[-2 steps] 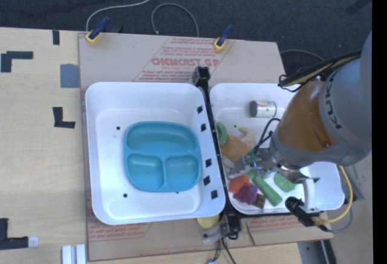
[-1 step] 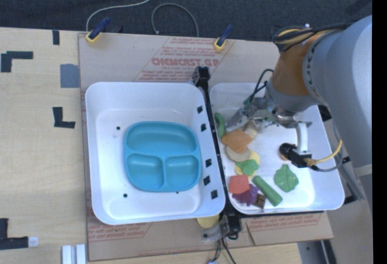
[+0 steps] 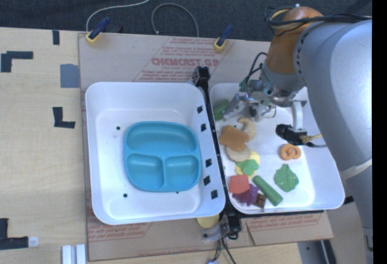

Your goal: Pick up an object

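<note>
Camera view: gripper (image 3: 254, 106) low over right bin (image 3: 323, 196) beside tan toy (image 3: 234, 136), finger state indeterminate; nothing visibly lifted, pick outstanding.

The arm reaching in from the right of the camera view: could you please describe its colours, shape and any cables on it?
The arm is a thick, rounded, light grey body with an orange band above the wrist. Thin black cables loop around the band and across the grey link. The gripper below is a small cluster of metallic grey and black parts, with a dark piece jutting out beside it.
</note>
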Action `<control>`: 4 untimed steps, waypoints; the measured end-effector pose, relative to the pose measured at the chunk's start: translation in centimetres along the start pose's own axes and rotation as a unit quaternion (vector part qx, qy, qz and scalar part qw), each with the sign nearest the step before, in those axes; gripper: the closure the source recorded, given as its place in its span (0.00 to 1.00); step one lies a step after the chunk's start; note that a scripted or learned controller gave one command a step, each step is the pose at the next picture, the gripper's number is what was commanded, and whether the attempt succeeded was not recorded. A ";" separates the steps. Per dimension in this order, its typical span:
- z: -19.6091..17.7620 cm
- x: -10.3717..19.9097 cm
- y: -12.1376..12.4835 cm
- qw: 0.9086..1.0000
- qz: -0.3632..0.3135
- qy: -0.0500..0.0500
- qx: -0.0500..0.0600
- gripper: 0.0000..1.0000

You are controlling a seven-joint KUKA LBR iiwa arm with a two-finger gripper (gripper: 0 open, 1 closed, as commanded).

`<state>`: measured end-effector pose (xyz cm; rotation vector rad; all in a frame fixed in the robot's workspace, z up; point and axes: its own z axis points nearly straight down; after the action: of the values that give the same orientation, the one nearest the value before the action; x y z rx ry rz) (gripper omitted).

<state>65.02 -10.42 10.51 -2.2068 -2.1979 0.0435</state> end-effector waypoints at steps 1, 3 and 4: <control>-9.9 -5.3 -0.6 1.000 -0.001 -0.002 -0.023 0.00; -2.7 -3.8 1.9 0.999 -0.004 -0.007 -0.032 1.00; -2.6 -3.8 1.9 0.999 -0.004 -0.007 -0.031 0.00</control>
<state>67.00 -14.27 13.05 -2.2359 -2.2447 -0.0096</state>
